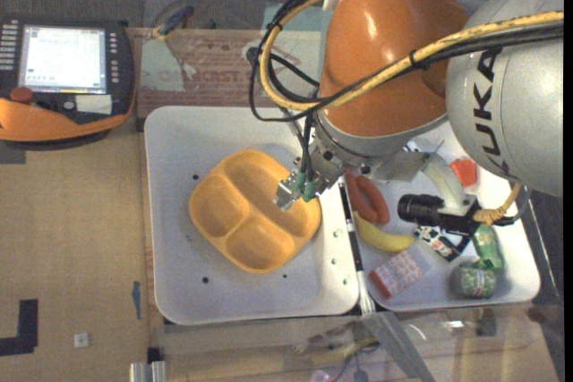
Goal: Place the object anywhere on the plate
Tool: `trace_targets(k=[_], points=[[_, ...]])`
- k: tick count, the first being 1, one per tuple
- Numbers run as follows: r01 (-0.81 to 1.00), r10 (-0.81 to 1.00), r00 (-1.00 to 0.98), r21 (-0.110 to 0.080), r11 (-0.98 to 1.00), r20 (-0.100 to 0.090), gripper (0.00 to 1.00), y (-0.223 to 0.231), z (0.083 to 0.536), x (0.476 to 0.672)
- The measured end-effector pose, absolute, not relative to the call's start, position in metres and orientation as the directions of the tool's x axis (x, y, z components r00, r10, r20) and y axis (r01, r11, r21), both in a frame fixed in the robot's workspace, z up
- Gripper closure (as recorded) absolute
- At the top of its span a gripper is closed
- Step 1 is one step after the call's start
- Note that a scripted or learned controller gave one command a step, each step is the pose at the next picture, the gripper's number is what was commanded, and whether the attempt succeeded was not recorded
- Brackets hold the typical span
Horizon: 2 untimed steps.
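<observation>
A yellow-orange plate [243, 212] with three compartments lies in the left white bin [170, 192]. My gripper [294, 191] hangs over the plate's right edge, near the bin's right wall. Its tip looks grey with a greenish spot, and I cannot make out whether anything is held there. The big orange and grey arm hides the space above and behind the gripper, along with much of the right bin.
In the right bin [524, 282] lie a red sausage [370, 200], a banana [385, 238], a pink packet [400, 271], a green crumpled thing [472, 281], a green bottle [486, 244] and an orange-red item [463, 172]. A control tablet [63, 72] sits at the far left.
</observation>
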State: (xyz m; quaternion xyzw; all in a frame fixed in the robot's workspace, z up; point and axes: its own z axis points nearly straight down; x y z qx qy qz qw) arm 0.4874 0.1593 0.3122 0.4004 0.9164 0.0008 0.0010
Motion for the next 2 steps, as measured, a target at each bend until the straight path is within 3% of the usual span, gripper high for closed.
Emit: trace_targets(k=[1, 2], points=[[0.491, 0.491, -0.871, 0.001, 0.871, 0.001, 1.00, 0.203, 0.258, 0.480], [0.374, 0.374, -0.928, 0.002, 0.928, 0.000, 1.00, 0.201, 0.179, 0.479]])
